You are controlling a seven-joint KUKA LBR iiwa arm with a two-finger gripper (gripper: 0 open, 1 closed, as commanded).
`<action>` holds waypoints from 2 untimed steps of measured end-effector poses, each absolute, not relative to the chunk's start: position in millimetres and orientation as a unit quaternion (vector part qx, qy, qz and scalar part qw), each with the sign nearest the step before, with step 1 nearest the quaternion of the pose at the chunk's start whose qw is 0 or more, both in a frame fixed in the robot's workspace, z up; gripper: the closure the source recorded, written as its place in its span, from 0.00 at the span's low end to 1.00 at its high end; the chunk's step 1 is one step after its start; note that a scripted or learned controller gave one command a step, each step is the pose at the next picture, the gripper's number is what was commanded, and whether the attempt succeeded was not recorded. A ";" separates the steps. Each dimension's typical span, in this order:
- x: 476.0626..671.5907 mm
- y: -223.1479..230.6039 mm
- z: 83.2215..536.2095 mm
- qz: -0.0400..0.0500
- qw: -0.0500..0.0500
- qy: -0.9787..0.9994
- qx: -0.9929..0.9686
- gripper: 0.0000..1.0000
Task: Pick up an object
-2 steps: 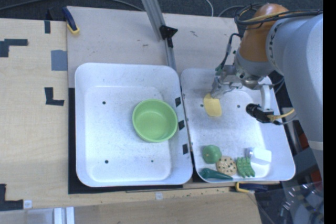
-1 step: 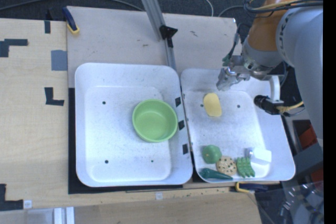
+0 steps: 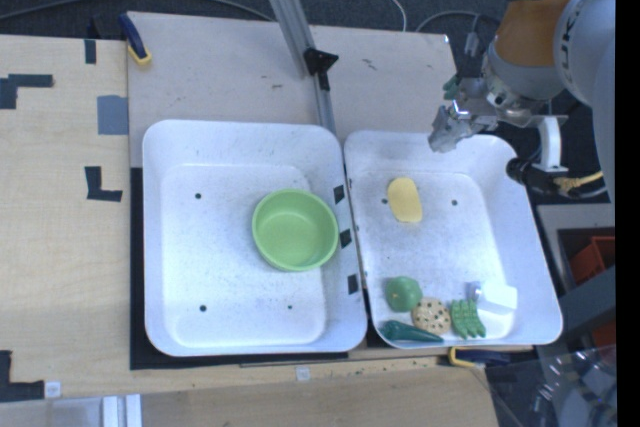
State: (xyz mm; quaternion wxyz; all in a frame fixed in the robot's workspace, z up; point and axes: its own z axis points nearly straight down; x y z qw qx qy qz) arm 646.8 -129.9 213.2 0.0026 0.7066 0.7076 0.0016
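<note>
My gripper (image 3: 446, 135) hangs over the far edge of the right bin (image 3: 520, 215), with nothing visible between its fingers. A yellow oval object (image 3: 404, 200) lies in the right bin a little below and left of the gripper. Near the bin's front edge sit a green round object (image 3: 404, 293), a speckled tan ball (image 3: 431, 315), a dark teal object (image 3: 410, 331), a green ridged toy (image 3: 466, 317) and a small white block (image 3: 497, 297). A green bowl (image 3: 294, 230) stands in the left bin (image 3: 180, 215).
A grey metal pole (image 3: 290, 5) rises from the bench behind the bins, ending at a black clamp (image 3: 320, 63). Cables run along the dark floor at the back. The arm's orange band (image 3: 545, 5) is at the upper right.
</note>
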 end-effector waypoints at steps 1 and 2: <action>647.4 -129.5 230.4 0.000 0.001 0.708 0.707 1.00; 640.0 -82.4 220.9 -0.001 -0.002 0.709 0.705 1.00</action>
